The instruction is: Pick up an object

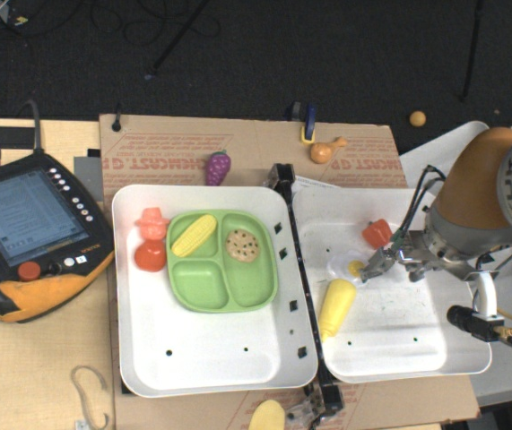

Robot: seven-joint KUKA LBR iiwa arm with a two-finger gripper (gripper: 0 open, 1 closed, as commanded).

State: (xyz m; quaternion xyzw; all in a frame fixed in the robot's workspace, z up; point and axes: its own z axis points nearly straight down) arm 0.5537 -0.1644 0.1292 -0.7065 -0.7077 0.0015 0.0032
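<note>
Camera view: gripper (369, 270) above yellow bottle (336, 305) (red pepper (377, 233) near).

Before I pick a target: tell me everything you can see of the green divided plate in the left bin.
The green plate is a rounded, glossy tray that looks like plastic, with three compartments. It lies flat on the floor of the left bin, towards its upper half. A corn cob lies tilted in the upper-left compartment, a cookie in the upper-right one. Red and pink toys sit by its left rim; whether they touch is unclear.
</note>
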